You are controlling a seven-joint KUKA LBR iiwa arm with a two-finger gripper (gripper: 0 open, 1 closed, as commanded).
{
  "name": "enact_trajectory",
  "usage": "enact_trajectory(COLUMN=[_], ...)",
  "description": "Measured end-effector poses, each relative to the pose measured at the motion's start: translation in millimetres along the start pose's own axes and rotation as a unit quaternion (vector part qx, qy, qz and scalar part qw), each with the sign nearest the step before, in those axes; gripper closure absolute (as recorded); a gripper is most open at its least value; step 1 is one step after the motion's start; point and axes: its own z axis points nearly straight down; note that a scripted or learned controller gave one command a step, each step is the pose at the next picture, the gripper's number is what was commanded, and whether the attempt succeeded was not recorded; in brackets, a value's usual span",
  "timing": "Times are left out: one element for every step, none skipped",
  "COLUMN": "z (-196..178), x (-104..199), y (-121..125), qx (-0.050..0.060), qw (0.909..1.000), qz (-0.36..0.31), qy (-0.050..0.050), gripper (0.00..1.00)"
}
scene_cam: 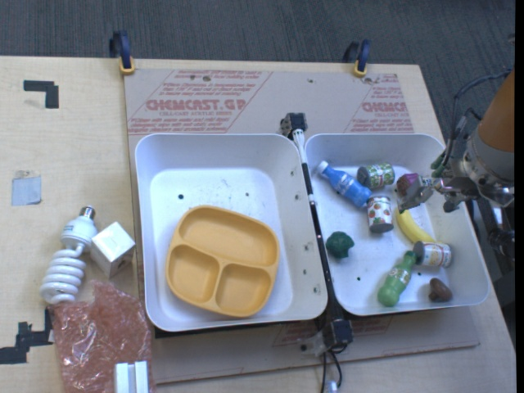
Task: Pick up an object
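Right bin (458, 150), viewed from above at a slant. The hand (427, 188) hangs low over the bin's upper right part, reaching in from the right — whether it is open or closed cannot be told at this size. Nearest to it lie a dark purple object (407, 183), just left of the hand's tip, and a yellow banana (413, 228) directly below it, its long axis running from upper left to lower right. Further left stand a small can (376, 175), a blue bottle (344, 184) lying aslant, and a patterned can (379, 214); a green bottle (396, 279) and a green ball (339, 244) lie well apart toward the near edge. The purple object is judged the likeliest target (nothing is seen gripped). The left bin (151, 158) holds a yellow divided tray (221, 259).
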Motion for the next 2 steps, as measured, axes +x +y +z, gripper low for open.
enact_trajectory(z=[119, 109], x=[-29, -30], y=[-19, -18], qx=[-0.001, -0.002], qw=[1.0, 1.0], qz=[0.001, 0.002], qy=[0.0, -0.001], gripper=[0.0, 1.0])
